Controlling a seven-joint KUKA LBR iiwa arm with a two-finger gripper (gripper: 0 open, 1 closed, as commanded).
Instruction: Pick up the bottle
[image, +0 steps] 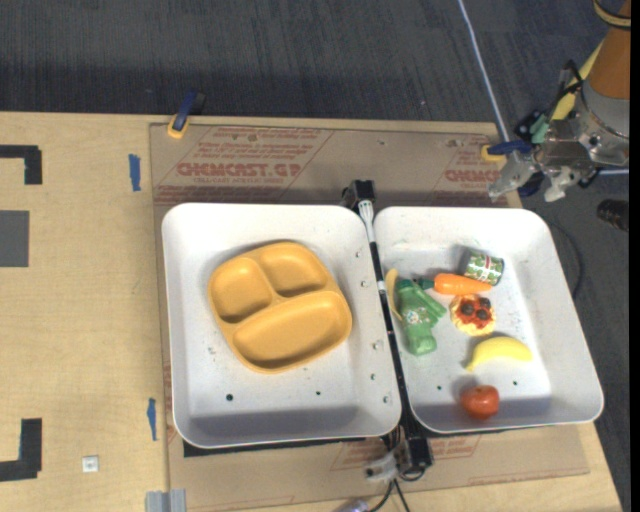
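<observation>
I had the gripper (535, 180) parked beyond the right bin's (560, 262) far rim, holding nothing; whether it was spread or pressed together I could not tell; the green bottle (416, 316) lay untouched by the divider, beside the carrot (463, 285); the whole pick remained.

- A yellow divided plate (281, 316) is lying in the left bin (190, 300).
- A carrot (462, 285), banana (499, 351) and tomato (480, 400) are sitting in the right bin (560, 330).
</observation>
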